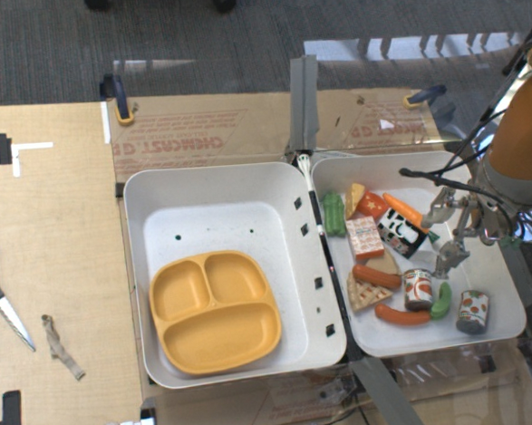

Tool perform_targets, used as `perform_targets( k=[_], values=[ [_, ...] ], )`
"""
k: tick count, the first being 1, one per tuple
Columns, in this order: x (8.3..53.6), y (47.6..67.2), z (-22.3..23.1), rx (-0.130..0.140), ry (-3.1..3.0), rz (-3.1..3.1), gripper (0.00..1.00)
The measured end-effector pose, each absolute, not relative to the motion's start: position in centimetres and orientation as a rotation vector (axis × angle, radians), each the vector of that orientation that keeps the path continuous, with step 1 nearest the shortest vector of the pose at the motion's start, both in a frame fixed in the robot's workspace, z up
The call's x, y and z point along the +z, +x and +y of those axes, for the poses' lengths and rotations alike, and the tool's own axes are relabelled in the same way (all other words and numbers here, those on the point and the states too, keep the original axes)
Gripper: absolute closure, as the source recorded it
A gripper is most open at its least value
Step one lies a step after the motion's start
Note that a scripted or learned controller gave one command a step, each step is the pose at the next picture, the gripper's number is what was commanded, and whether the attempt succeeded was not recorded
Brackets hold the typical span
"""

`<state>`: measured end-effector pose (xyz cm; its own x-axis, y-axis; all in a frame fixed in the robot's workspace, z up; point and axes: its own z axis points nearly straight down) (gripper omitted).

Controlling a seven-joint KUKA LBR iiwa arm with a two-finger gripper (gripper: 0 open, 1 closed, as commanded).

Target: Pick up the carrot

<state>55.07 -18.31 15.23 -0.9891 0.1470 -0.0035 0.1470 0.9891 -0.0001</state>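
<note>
Carrot (403,210) lies in far part of right bin (505,322), touching black-and-white carton (400,231). Gripper (453,236) hovers just right of it, fingers apart, gripping nothing. Near-right corner holds one can (472,312). Labels unreadable.

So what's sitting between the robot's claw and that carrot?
In the camera view, bare white bin floor separates the gripper from the carrot; the black-and-white carton lies just below that line.

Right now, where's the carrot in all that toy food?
The carrot lies in the right bin, toward its far side, slanting just above a black-and-white carton and right of a red piece.
</note>
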Motion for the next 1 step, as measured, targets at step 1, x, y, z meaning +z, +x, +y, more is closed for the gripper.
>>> perform_targets(
  k=[1],
  values=[
    [9.26,61.14,-16.57,-0.001,0.519,3.094,0.0]
  ],
)
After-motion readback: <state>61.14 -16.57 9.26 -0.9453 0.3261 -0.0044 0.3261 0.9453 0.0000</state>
